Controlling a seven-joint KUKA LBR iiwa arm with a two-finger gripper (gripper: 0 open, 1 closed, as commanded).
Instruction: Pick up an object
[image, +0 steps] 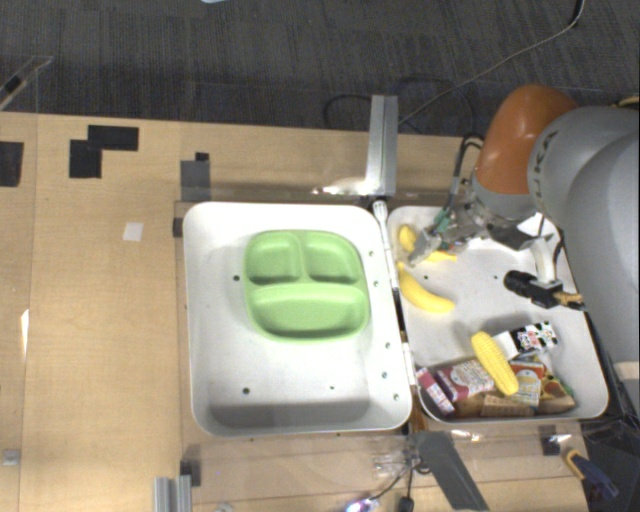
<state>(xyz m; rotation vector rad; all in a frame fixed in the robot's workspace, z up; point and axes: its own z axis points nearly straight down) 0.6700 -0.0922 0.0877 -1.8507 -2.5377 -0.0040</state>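
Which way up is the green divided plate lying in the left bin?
Right way up. The green divided plate lies flat on the left bin's floor, its three hollow compartments facing the camera.

No legible text, printed packets (470, 380) in right bin (590, 400) with wrappers too small and blurred to read, no numbers or signs

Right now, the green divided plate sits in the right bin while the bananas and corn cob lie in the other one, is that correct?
Not quite: the camera view shows the green divided plate in the left bin. The bananas and corn cob lie in the other one, the right bin, as you said.
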